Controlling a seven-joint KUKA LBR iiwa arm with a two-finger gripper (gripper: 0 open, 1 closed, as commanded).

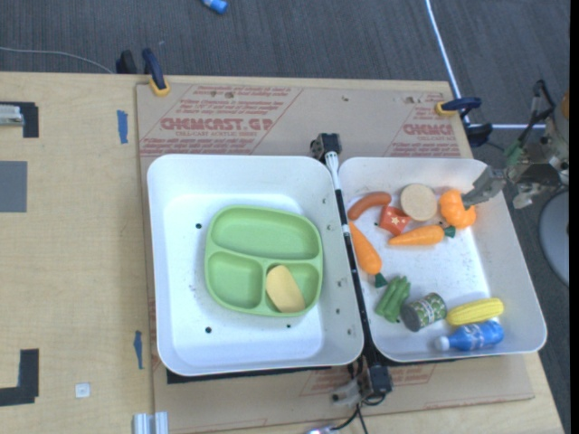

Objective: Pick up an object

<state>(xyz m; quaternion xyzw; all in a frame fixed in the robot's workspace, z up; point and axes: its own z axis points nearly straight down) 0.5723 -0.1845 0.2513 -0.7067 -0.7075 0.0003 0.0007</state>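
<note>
The gripper (481, 188), its opening impossible to tell, reaches over the right bin (525, 278) beside an orange toy (455, 210).

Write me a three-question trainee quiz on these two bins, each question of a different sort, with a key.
1. True or false: the potato lies in the plate's large top compartment.
2. Multiple choice: which thing lies nearest the gripper? A) the corn B) the orange pepper C) the can
3. Fill in: the blue bottle lies at the near edge of the ______ bin, just below the corn.

Key
1. False: it lies in the lower right compartment.
2. B: the gripper is at the right bin's far right corner, beside the pepper.
3. Right.
</note>
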